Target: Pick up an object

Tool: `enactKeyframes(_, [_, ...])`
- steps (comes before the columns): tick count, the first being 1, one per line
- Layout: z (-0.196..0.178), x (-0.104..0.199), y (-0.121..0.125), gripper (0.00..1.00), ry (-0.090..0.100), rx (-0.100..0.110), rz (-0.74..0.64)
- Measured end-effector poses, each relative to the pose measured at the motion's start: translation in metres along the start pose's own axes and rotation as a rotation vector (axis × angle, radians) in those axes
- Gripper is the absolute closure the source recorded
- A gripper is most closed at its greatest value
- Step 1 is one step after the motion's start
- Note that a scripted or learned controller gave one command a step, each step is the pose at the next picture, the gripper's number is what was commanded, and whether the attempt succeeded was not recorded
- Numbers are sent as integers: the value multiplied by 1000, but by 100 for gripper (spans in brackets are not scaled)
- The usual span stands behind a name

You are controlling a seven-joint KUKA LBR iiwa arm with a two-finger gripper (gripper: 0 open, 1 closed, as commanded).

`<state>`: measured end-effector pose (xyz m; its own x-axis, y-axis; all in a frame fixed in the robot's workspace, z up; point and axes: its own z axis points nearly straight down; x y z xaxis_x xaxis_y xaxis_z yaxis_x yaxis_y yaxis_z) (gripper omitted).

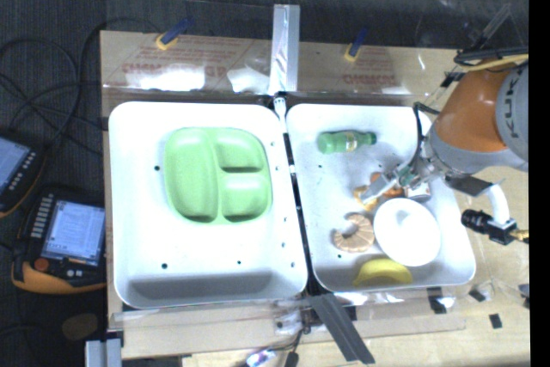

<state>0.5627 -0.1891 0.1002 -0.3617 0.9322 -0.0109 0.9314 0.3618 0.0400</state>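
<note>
In the right bin [331, 271] lie a green bottle [345, 141] at the back, a white round bowl [407, 230], a tan ring-shaped piece [353, 235] beside it and a yellow banana-like object [382, 272] at the front. My gripper [385, 187] reaches in from the right, low over the bin's middle, just behind the white bowl. Small orange and tan bits [375, 181] lie at its tip. Nothing shows clearly between its fingers.
The left bin [137, 253] holds a green divided tray [217, 173]. A metal divider [284, 56] stands behind the join of the two bins. Clips and plastic sheeting [172, 69] lie along the bench's back edge.
</note>
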Motion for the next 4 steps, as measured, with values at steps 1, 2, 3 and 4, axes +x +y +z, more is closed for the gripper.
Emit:
enactKeyframes(1, [-64,-18,-44,0,14,37,-121])
enactKeyframes(2, [12,-19,25,0,2,34,146])
enactKeyframes(3, [10,-15,5,0,4,28,-261])
enactKeyframes(4, [0,-14,8,100,5,21,-262])
